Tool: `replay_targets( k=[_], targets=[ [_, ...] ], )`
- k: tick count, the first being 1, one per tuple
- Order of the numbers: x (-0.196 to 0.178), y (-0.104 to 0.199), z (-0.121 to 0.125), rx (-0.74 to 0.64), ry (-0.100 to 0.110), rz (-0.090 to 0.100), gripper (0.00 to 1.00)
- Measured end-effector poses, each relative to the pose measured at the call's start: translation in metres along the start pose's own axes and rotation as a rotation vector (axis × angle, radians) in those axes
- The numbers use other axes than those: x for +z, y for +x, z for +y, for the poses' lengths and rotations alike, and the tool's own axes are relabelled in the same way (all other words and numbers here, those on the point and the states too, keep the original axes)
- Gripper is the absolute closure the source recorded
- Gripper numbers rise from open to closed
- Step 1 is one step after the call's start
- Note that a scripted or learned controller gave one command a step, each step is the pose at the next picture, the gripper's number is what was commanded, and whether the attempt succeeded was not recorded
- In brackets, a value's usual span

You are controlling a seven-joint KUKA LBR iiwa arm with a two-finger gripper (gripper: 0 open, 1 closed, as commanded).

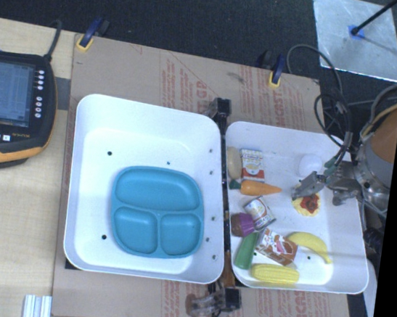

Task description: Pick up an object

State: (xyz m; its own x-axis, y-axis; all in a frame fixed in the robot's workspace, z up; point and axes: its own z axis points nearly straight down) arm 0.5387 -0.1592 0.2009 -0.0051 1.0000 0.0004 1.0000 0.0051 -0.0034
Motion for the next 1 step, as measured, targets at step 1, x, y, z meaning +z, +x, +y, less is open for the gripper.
replay_targets(
  k=[1],
  targets=[
    [0.0366,-0.0535,0.0172,0.000,-0.001,-0.003,0.00]
  ],
)
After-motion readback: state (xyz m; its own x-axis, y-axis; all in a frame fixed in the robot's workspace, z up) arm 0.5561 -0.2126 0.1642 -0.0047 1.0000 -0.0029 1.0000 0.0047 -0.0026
